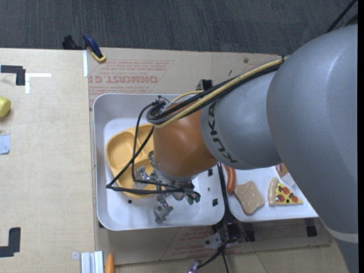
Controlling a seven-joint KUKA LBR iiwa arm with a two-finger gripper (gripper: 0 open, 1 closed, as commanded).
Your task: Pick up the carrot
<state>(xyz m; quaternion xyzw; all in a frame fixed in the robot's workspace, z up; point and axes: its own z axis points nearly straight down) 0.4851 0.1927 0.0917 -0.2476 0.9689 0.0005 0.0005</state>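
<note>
Grey arm with orange band (182, 144) reaching down into left shallow white bin (102, 209). Metal two-finger claw (162, 211) hanging low near bin's front wall, beside yellow plastic bowl (122, 149). Nothing showing between its tips; open or clenched, cannot tell. Carrot not identifiable: arm hiding much of bin. Right white bin (307, 210) carrying red sausage (230, 179), toast slice (249, 198), pizza slice (282, 193). Judgement: pick not yet done; locating, grasping, lifting remaining.
</note>
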